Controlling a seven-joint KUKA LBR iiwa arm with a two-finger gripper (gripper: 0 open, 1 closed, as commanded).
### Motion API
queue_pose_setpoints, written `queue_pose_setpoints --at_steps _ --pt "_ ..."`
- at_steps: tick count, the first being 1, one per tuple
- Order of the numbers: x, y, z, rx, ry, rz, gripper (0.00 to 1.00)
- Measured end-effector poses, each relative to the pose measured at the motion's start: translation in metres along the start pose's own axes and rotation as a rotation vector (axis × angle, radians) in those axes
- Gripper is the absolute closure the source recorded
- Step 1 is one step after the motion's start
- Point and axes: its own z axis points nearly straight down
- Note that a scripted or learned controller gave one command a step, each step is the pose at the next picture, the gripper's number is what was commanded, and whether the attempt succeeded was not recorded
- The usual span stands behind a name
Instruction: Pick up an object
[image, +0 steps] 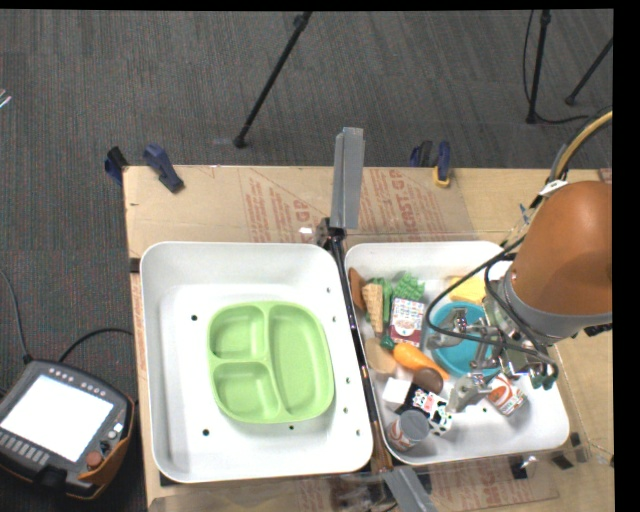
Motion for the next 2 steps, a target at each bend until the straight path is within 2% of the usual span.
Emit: queue_pose_setpoints --at_steps 1,2 --pt "0.008 -0.001 0.109 0.001 -0.004 -0.078 0.0" --pt "-0.05 0.005 0.125 0.002 -0.009 -0.093 0.0"
